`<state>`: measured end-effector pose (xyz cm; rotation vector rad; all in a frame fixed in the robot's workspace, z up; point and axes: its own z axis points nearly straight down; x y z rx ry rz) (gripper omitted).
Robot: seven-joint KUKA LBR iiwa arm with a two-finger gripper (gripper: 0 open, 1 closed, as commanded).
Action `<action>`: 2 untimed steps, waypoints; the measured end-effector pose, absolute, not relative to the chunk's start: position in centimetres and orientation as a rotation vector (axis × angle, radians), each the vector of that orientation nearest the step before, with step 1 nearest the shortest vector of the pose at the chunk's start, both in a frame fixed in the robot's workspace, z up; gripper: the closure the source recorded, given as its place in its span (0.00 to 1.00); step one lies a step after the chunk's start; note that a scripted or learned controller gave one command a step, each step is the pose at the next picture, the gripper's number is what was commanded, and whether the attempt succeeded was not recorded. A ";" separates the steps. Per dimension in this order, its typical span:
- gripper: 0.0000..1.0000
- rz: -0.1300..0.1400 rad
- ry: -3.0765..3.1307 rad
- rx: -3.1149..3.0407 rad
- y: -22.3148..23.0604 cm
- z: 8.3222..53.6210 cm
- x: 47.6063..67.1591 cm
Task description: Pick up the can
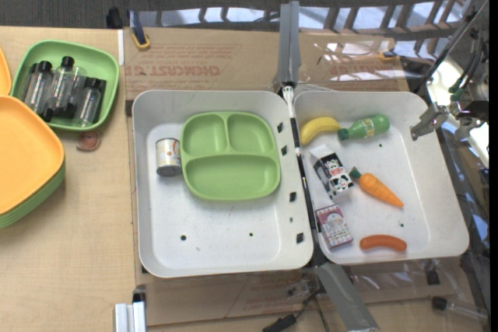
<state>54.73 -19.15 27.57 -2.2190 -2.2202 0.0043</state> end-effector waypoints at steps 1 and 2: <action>0.00 0.004 -2.135 -2.302 -16.4 18.6 54.1; 0.00 0.004 -2.042 -2.384 -13.8 14.6 51.4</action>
